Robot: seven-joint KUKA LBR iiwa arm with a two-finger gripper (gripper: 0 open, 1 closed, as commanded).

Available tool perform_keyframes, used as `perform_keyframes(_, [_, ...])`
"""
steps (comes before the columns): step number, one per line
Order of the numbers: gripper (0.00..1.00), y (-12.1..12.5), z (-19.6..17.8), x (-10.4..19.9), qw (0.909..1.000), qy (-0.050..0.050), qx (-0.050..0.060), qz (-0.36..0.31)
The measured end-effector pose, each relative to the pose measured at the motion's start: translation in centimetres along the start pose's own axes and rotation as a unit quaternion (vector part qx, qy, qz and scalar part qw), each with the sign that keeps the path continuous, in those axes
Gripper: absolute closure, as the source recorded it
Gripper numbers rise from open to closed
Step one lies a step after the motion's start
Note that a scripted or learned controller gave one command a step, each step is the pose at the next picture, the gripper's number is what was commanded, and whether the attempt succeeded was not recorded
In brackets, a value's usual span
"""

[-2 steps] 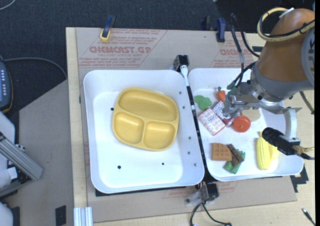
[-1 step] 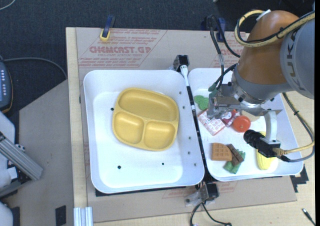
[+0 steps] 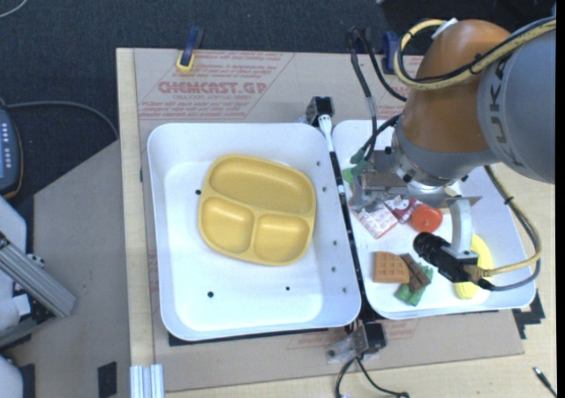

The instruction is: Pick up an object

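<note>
My gripper (image 3: 374,191) hangs low over the near-left part of the right bin (image 3: 503,211), under the big orange and grey wrist. Right below it lies a red and white packet (image 3: 382,220). A red-orange round object (image 3: 427,216) sits just to the right of the packet. Closer to the front edge lie a brown waffle-like square (image 3: 387,267), a dark brown piece (image 3: 418,271) and a small green item (image 3: 408,294). A yellow object (image 3: 478,287) lies at the front right, partly hidden. Something green (image 3: 350,174) peeks out by the gripper's left side.
The left bin (image 3: 177,281) holds a yellow divided plate (image 3: 256,209) in its far half. A ridge where the two bins meet runs between them (image 3: 340,211). Cardboard lines the bench under the bins, with a clamp (image 3: 187,56) at the back left.
</note>
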State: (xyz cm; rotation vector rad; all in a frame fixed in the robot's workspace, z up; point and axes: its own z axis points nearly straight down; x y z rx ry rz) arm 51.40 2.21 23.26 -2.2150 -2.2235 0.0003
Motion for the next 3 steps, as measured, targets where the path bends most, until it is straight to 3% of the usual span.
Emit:
perform_keyframes(2, [1.0,-0.3,0.6,0.2,1.0,-0.001,0.0,0.001])
perform_keyframes(3, [1.0,1.1,1.7,-0.5,1.0,-0.002,-0.001,0.003])
